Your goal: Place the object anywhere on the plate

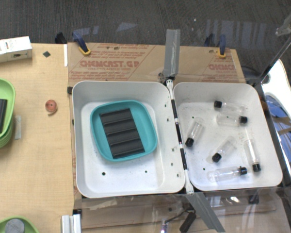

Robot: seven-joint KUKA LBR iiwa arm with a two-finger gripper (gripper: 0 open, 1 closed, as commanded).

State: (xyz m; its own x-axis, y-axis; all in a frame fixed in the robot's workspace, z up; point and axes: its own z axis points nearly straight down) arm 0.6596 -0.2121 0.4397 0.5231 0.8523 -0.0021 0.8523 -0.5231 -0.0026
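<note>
1. Two white bins are sitting side by side on the bench, the left bin (82, 174) and the right bin (266, 176) touching along their inner edges.
2. A teal plate (98, 147) is resting inside the left bin, slightly toward its back left, and is lying flat on the bin floor.
3. A black ribbed block (122, 132) is lying on the middle of the plate, tilted a little off the bin's edges, and is covering most of the plate's flat centre.
4. Six clear tubes with black caps are lying scattered on the floor of the right bin, all of them apart from the plate and across the divide from it.
5. The nearest tube (194, 132) is lying close to the wall that the bins share, with its cap pointing toward the front.
6. Two tubes (229, 113) are lying near the back of that bin, almost touching each other.
7. One tube (224, 149) is lying near the centre, another (252, 154) is lying toward the right wall, and the last (225, 173) is lying across the front.
8. A sheet of cardboard (116, 62) is lying behind the bins, with a grey post (172, 52) standing over it.
9. A green dish (5, 89) is sitting at the left edge of the bench, and a small reddish knob (50, 106) is sitting between it and the left bin.
</note>
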